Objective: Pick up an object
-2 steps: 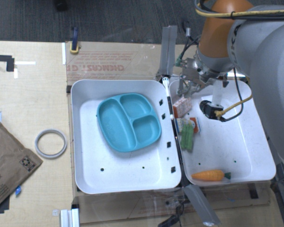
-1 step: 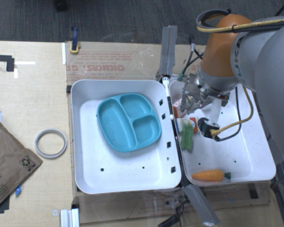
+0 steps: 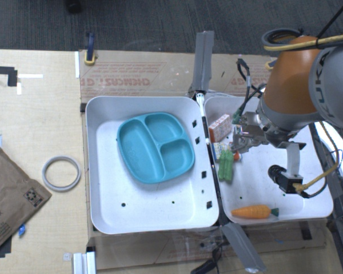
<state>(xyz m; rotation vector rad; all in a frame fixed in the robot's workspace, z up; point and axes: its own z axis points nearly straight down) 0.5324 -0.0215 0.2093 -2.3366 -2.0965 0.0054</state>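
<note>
Over the right bin (image 3: 286, 207), close to its left wall, the gripper (image 3: 238, 144) hangs above a cluster of small objects. Whether the tool is wide, narrow or holding anything cannot be told from this angle; nothing is visibly held.

The candidates for picking lie crowded along that left wall: a red and white box (image 3: 219, 127) toward the far end, a green object (image 3: 225, 166) just beside it toward the near end, and a small orange-red piece (image 3: 236, 156) touching or nearly touching the green one. The arm's placement suggests that this cluster is the target. A carrot (image 3: 251, 212) lies well apart, against the bin's near edge.

Obstructions: the wall dividing the two bins stands immediately beside the cluster and limits the room for one finger on that side. The packing of the objects risks a grasp catching two at once or none.

The left bin (image 3: 106, 170) carries a blue divided plate (image 3: 155, 147) at its centre. On the bench outside it, near the left edge, lie a tape ring (image 3: 61, 172) and a brown cardboard box (image 3: 8, 196).
</note>
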